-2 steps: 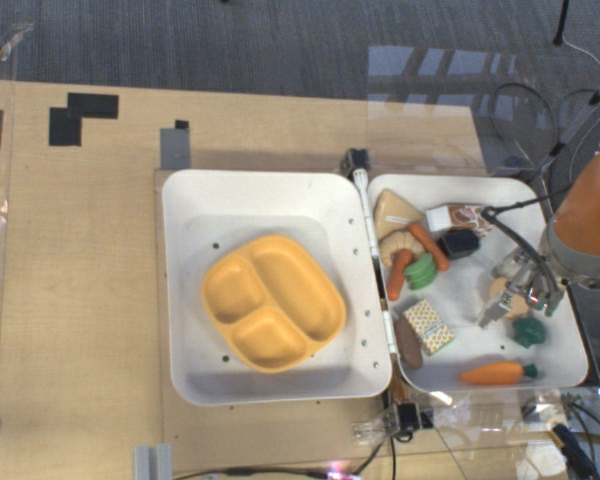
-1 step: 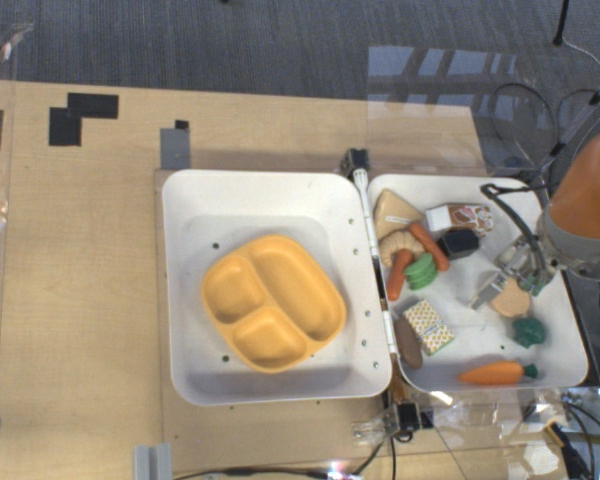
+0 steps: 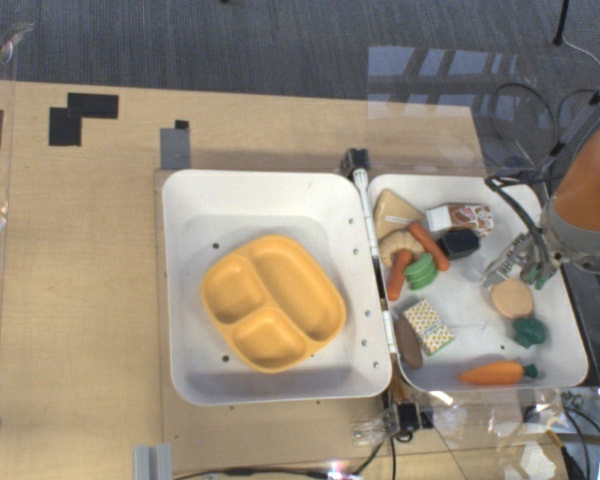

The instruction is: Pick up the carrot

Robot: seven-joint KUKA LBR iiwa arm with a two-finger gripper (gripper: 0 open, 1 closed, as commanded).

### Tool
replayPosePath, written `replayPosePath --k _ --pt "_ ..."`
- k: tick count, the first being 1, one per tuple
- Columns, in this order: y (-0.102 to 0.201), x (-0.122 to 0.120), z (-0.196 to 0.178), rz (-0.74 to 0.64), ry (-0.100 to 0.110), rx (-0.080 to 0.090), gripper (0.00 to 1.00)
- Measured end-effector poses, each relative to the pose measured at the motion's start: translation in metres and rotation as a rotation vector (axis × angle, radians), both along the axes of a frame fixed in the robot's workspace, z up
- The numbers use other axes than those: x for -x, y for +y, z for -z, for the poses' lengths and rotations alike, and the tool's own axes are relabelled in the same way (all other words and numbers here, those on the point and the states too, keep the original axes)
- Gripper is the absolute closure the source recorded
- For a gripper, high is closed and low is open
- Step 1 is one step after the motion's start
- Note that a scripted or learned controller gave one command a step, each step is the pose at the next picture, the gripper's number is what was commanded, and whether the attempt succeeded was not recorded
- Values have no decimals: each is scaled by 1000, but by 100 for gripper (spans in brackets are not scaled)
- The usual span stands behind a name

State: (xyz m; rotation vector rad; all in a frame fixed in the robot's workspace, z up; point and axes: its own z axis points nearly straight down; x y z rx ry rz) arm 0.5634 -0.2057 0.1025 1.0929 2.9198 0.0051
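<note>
Carrot [image 3: 492, 373] at right bin's [image 3: 578, 368] front edge, no legible labels

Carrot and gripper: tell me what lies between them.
In the camera view, the tan round disc and a green broccoli piece lie between the gripper and the carrot, on the right bin's floor.

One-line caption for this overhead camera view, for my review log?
Gripper hovers over the right bin of toy food, the carrot lying untouched near its front wall.

orange carrot [image 3: 492, 373], yellow tray [image 3: 272, 301], white bins [image 3: 180, 268]
</note>
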Motion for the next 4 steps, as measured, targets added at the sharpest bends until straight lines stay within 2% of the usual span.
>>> replayPosePath --k 1,2,3,4 --pt "69 -12 13 195 6 -8 100" --pt "118 3 12 271 3 -8 100" --pt "246 25 -62 372 15 -15 100" --pt "332 68 -65 395 20 -17 100"
